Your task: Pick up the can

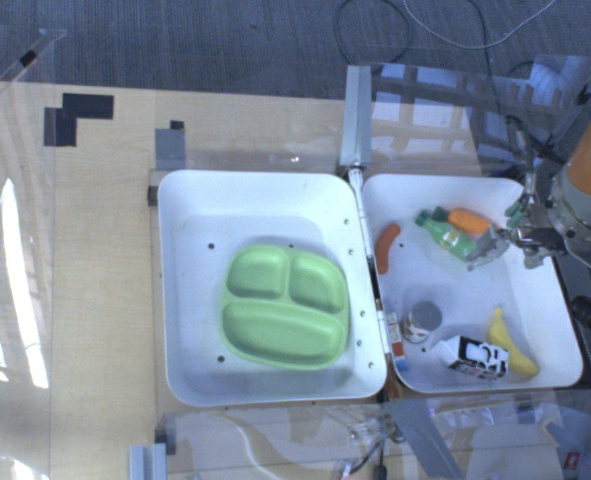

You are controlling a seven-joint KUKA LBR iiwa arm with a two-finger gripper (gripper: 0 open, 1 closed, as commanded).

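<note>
Gripper (pixel 497 246) fingers are blurred, so their opening cannot be determined. Small silver cylindrical metal can (pixel 422 320) stands in the right white bin (pixel 550 298), arm body cut off at frame edge.

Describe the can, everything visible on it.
The can is small and looks metallic, with a grey round top facing the camera and a label on its side too small to read. It stands roughly upright on the floor of the right bin, near the front left corner. It sits close to the black-and-white carton; contact is unclear. The gripper is well apart from it.
</note>
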